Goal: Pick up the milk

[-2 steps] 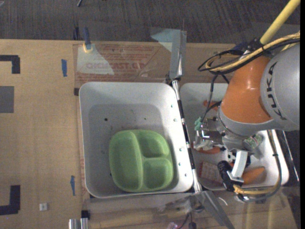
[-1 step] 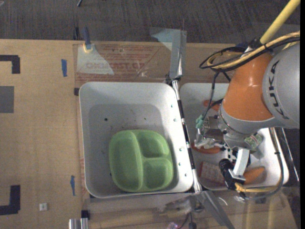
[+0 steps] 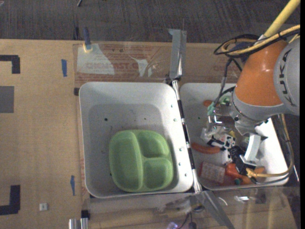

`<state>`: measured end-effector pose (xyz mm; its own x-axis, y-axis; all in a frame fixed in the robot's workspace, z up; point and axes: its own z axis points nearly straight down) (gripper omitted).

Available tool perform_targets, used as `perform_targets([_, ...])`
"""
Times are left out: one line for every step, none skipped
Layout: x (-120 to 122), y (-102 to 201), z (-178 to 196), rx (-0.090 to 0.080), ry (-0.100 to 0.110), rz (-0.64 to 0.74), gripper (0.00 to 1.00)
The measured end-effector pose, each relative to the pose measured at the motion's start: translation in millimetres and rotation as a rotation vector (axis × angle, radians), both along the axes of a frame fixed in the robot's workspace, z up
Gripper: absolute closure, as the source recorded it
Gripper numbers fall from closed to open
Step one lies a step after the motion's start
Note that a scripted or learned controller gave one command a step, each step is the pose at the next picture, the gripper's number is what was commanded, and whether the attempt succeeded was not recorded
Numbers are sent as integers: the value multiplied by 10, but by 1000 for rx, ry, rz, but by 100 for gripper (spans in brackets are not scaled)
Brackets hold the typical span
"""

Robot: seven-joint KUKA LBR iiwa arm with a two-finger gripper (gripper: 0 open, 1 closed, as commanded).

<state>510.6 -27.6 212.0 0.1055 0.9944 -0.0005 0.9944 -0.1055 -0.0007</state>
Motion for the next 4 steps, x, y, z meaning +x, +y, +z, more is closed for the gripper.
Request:
perform_targets([9,5,94,-1,-1,2,100])
perform_targets([-36,468,-100,1,4,-196,100])
perform_targets([-29,474,-8,1,5,-193,100])
perform_targets([-319,885,92,1,5,-203,100])
